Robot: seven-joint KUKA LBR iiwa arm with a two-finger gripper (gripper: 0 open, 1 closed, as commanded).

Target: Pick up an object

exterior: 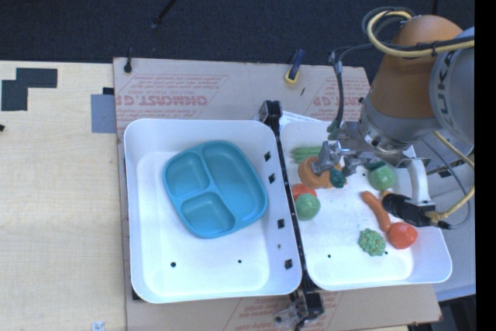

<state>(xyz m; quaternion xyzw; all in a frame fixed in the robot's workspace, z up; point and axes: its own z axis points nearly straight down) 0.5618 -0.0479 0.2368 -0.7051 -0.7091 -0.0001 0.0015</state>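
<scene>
The arm (422,81), grey with an orange band, reaches in from the right over the right bin (349,275). Its end effector (335,163) hangs low above the far left part of that bin, right over a small heap of toy food: an orange piece (312,173) and a dark teal piece (338,180) sit directly under the metal tip, perhaps touching it, though the view is too cluttered to be sure. Whether the end effector is open, closed or gripping anything, I cannot tell.

Elsewhere in the right bin lie a green ball (308,205), a second green ball (381,177), an orange carrot (377,211), a red tomato (402,235) and a green broccoli floret (372,242), the last three close together near the right side.

The left bin (155,260) holds a blue divided plate (215,187) with three compartments. Both bins rest on a cardboard sheet (201,93) on the surface; its red printing appears upside down and too faint to read.
</scene>
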